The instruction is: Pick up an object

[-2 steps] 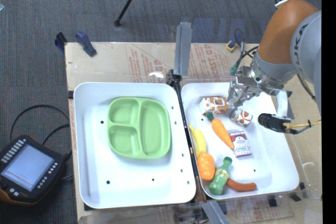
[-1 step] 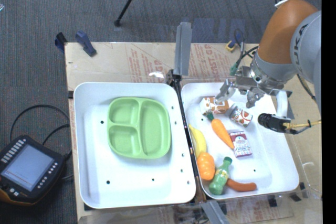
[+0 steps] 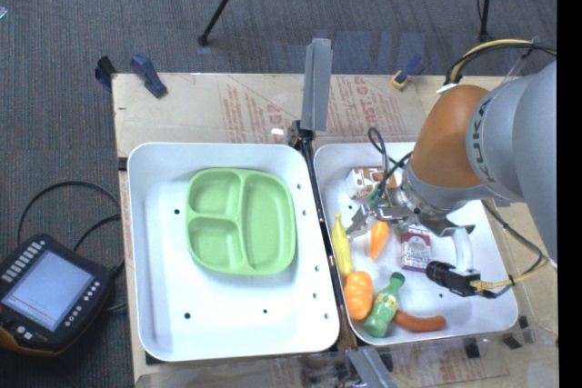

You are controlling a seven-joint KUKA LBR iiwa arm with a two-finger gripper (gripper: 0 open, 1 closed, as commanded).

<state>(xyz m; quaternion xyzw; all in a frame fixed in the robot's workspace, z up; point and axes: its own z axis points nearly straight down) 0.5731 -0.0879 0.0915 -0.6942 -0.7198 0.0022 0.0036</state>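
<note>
Over right bin: we see the gripper [image 3: 386, 212] low among the toys, arm [image 3: 482, 141] reaching in from the right.
Jaws: we cannot tell their state, wrist and cables crowd them.
Carrot [image 3: 378, 238]: small orange piece, just below the jaws; we cannot tell if it is touched or gripped.
Banana [image 3: 340, 243]: yellow, just left of the jaws, along the right bin's [image 3: 506, 286] left wall.
Red-white packet [image 3: 416, 250]: just below-right of the jaws.
Small box [image 3: 366, 184]: just above-left of the jaws, partly hidden.
Orange pumpkin-like toy [image 3: 358, 291]: well below the jaws, touching the green bottle [image 3: 386, 305] beside it.
Sausage [image 3: 420, 321]: red-orange, farthest below the jaws, near the front wall.
Left bin [image 3: 155, 286]: we see a green divided plate [image 3: 242, 221] in it, well left of the jaws.
Pendant [image 3: 45, 291]: on the floor, far left.
</note>
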